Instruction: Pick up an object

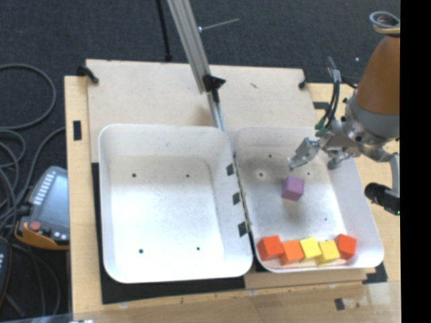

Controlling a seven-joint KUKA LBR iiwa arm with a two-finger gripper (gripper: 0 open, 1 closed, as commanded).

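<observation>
Tool (301, 155) sits over the upper part of the right bin (360, 207), reaching in from the right. It is just up and right of a purple cube (293, 188) and apart from it. Cannot tell how far the tool stands open; nothing visible in its hold.

Purple cube lies alone on the bin floor, mid-bin, clear on every side. Judged the easiest pick: bring the tool down and slightly left until centred over the cube, square it to two flat faces, descend straight, close, lift vertically.

Along the bin's near wall, a tight row: orange cube (271, 246), second orange cube (292, 251), yellow cube (310, 247), second yellow cube (328, 250), red-orange cube (345, 245). Touching neighbours and wall, so poor access there.

Left bin (108, 180) carries nothing to pick. Metal post (192, 42) slants over the desk (148, 93) behind the bins, well apart from the approach.
</observation>
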